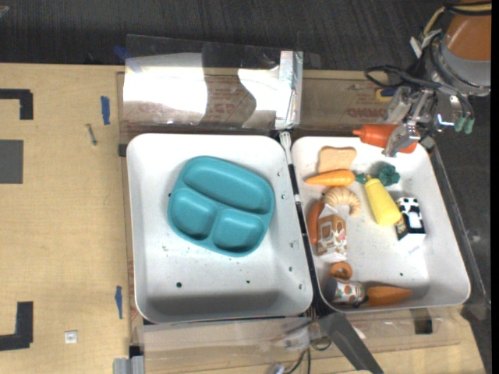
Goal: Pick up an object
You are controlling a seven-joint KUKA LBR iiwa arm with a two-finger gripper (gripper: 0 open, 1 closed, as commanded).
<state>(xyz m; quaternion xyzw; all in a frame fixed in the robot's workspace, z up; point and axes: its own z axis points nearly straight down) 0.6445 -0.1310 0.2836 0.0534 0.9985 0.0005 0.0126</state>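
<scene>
Right bin crowded down its left side with toy food, carrot and yellow corn across the top, open floor at lower right (nothing standing there), teal divided tray occupying left bin centre

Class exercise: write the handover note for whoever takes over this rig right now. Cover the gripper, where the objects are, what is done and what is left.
Gripper: above the right bin's far corner, beside an orange-red toy; grip not readable.
Right bin: toast slice, carrot, yellow corn and other toys.
Left bin: teal divided tray.
Done: nothing visibly lifted.
Left: pick up an object.
</scene>
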